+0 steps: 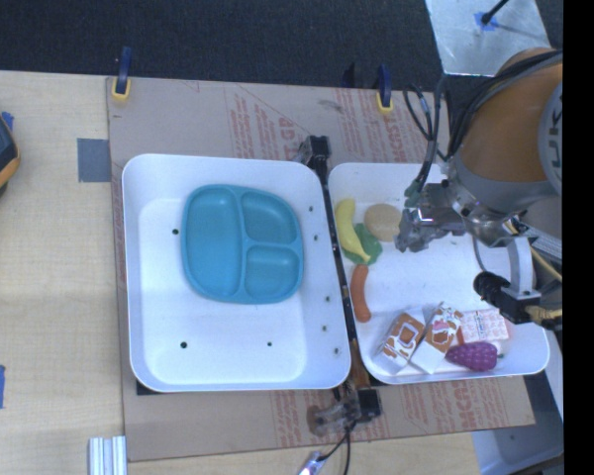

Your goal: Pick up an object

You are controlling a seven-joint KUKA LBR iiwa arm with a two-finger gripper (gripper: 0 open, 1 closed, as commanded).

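Far to my pincer's left: blue divided tray (243,243) in the left bin (139,265). Nearer left: banana (347,228), orange sausage (360,293), beige round piece (382,220) just beside. My pincer (416,234): over the right bin (535,359), opening indiscernible, nothing visibly held. Below-right: cartons (408,338), purple grapes (472,355). Pick-up not yet done.

The arm (510,127) reaches in from the right, its orange band high near the edge. The gripper (416,231) points down and toward the left.
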